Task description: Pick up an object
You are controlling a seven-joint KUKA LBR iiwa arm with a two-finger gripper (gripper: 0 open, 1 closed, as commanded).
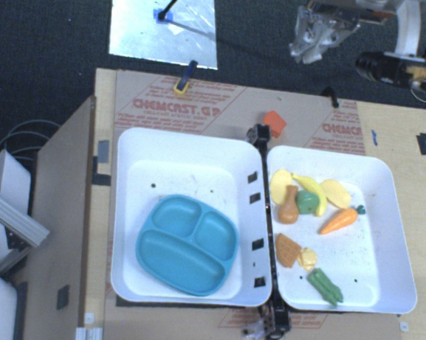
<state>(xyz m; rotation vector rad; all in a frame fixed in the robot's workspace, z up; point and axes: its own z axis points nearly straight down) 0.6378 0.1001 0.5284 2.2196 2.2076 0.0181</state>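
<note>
While hand (313, 45) hangs above bench | carrot (340, 219) (right bin) well below | grip: cannot tell

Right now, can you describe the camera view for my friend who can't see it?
Two white bins sit side by side on a bench: the left bin holds a blue tray, the right bin holds toy food, including a carrot and a green pickle. The gripper hangs above the bench's far edge, away from the food.
</note>
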